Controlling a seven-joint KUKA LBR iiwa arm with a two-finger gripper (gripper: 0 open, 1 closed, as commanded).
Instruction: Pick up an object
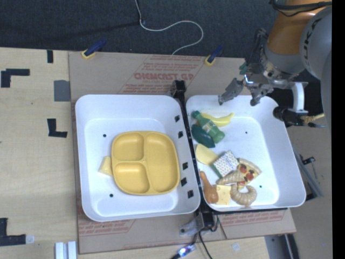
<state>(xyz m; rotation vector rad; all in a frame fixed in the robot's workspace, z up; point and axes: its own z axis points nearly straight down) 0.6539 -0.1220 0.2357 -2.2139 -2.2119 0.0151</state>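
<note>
We see the gripper (pixel 241 95) hanging over the far edge of the right bin (pixel 280 161), near its far right corner, with its two fingers (pixel 227 94) spread wide apart and nothing between them. The grey arm with its orange band (pixel 294 26) comes in from the far right of the scene. We find the pickable objects clustered along the left side of the right bin: a yellow banana (pixel 221 118) lies farthest back, touching a dark green bottle-shaped toy (pixel 205 131) just in front of it. Nearer to us we note a pale yellow wedge (pixel 205 155), then a small white checkered block (pixel 225 163), a pizza slice (pixel 246 170) to its right, an orange carrot-like piece (pixel 207 186) by the left wall, a yellow cheese-like square (pixel 223 193) and a tan curled pastry (pixel 242 195) at the near edge; these near items touch or overlap one another. The gripper sits well apart from this near cluster and closer to the banana, but not touching it. In the left bin (pixel 91 144) we record a yellow divided plate (pixel 145 162) lying flat at the centre, with a pale yellow piece (pixel 105 166) tucked partly under its left edge. Both bins rest side by side on a cardboard sheet (pixel 156 74).
</note>
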